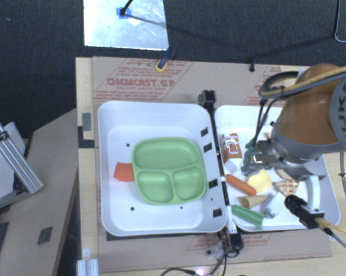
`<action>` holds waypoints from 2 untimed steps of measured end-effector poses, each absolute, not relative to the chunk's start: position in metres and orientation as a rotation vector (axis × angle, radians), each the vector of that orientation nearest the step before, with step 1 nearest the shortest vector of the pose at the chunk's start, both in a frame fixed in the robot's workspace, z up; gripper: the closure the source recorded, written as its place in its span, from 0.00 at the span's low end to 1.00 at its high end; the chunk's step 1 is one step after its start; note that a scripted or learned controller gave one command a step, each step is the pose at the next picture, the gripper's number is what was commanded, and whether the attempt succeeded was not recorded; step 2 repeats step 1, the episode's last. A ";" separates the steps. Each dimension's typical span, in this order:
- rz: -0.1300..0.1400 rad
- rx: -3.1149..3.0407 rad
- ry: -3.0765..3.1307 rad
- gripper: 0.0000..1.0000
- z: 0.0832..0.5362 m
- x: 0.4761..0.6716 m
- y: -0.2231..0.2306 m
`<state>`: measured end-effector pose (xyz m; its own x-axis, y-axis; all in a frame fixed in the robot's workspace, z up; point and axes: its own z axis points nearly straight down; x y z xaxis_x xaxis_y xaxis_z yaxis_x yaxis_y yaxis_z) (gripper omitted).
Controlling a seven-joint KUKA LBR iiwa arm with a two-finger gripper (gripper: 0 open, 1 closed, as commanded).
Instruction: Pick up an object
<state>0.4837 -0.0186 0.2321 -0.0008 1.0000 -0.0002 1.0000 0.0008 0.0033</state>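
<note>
1. Objects to pick sit in the right bin [328, 209]: carrot [240, 184], yellow block [260, 181], cone [253, 200], green stick [247, 214], pizza slice [287, 186].
2. Gripper [254, 161] low over that bin, just above the yellow block. Can't tell if it is apart or together, so the finger state is unknown.
3. Nothing visibly lifted. Grasp and lift not yet done.
4. Left bin [112, 211] holds green tray [168, 170] and orange piece [124, 172], untouched.

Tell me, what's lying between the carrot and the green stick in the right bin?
In the camera view, a small cone lies between the carrot above and the green stick below, in the right bin.
</note>
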 end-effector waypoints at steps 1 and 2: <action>-0.001 2.221 2.223 1.00 0.218 0.487 -0.021; -0.001 2.221 2.223 1.00 0.218 0.487 -0.021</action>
